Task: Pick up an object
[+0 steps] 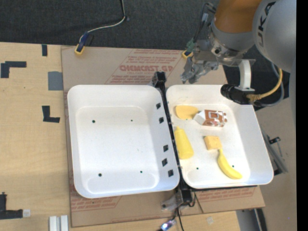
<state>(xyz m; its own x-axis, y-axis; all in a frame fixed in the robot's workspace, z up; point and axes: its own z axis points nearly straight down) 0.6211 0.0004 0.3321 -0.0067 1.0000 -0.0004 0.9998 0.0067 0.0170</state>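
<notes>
White plastic bins sit side by side on a cardboard sheet (144, 66). In the right bin (255, 129) lie a yellow wedge (185, 112), a brown-and-white packet (213, 118), a long yellow piece (183, 143) against the left wall, a tan cube (212, 142) and a banana (227, 166) near the front edge. Above this bin's far rim hangs the gripper (192, 75); whether it is released or clenched cannot be told. Open floor remains at the bin's right side

Big grey robot arm (281, 18) with black letters on its side, wide orange band (236, 8) above the wrist, dark metal gripper (195, 73) with thin wires, white part, black tube, yellow cable (275, 88)
</notes>
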